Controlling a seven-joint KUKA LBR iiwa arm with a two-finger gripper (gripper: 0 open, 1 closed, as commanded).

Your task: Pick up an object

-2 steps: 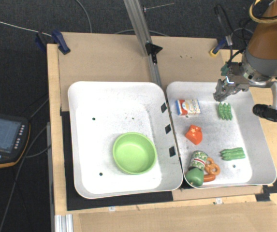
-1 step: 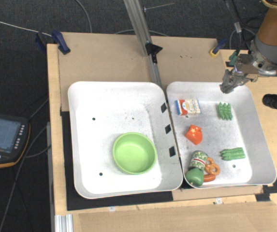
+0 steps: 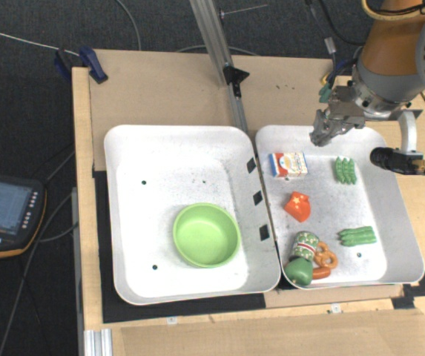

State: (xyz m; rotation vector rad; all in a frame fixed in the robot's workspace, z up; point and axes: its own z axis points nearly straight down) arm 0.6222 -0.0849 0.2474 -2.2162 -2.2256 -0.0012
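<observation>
Pendant (image 3: 4, 213), orange-edged with a dark screen, lies on the dark floor at far left, off the bench (image 3: 160, 87). Next comes the left bin (image 3: 123, 162), white and shallow, with a green bowl (image 3: 206, 234) sitting upright in its near right part. Three black clips (image 3: 257, 197) run along the seam where the two bins meet, and a metal rail (image 3: 212, 28) slants up from that seam toward the top edge.

Right bin (image 3: 397, 221) carries the loose things. A small white carton (image 3: 287, 165) with red and blue print lies near its far left. Below it sits a red piece (image 3: 298, 207), and at the near left corner a cluster (image 3: 307, 258) of a green shape, a patterned ball and an orange ring is bunched together, touching. Two ridged green pieces lie farther right: the far pod (image 3: 345, 170) and the near pod (image 3: 357, 236).

Gripper (image 3: 325, 133) hangs over the bin's far edge, above and just right of the carton, apart from it. Nothing shows between the fingers; whether they are spread or pressed together I cannot tell. The far pod lies near, right and below the gripper. The grey arm (image 3: 397, 28) with its orange band rises to the upper right.
</observation>
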